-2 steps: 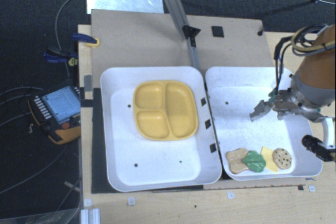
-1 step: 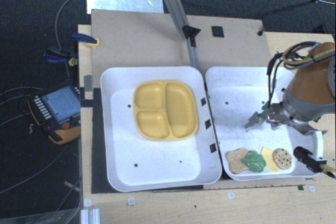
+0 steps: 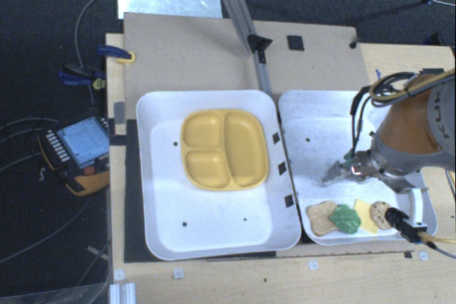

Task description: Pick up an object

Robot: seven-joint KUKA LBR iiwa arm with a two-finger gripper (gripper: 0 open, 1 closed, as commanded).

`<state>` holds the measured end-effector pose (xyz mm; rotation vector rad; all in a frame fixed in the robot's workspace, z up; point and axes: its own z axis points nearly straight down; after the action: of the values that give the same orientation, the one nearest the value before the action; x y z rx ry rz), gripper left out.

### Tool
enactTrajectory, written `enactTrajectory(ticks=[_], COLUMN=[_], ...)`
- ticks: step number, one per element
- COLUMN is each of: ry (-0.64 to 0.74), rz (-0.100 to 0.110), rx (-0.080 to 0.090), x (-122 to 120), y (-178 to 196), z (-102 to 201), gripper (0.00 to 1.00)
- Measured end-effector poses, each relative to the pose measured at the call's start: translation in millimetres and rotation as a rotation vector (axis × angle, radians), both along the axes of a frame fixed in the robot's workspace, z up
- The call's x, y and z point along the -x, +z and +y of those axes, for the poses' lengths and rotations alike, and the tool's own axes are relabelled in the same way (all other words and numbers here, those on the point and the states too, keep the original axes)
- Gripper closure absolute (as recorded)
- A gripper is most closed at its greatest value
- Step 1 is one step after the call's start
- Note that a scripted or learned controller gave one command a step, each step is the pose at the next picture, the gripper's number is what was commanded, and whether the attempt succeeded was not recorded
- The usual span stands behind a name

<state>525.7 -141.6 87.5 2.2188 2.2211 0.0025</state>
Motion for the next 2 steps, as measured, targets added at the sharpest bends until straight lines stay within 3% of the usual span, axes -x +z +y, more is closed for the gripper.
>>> enactTrajectory(ticks=[1,2], ry=[0.000,0.004], rz=[-0.005,-0.005], rx=[0.003,0.001], x=[-1.5,-7.6], y=[13.3,76.6], z=[-1.4,1.0], gripper=[1.00,1.00])
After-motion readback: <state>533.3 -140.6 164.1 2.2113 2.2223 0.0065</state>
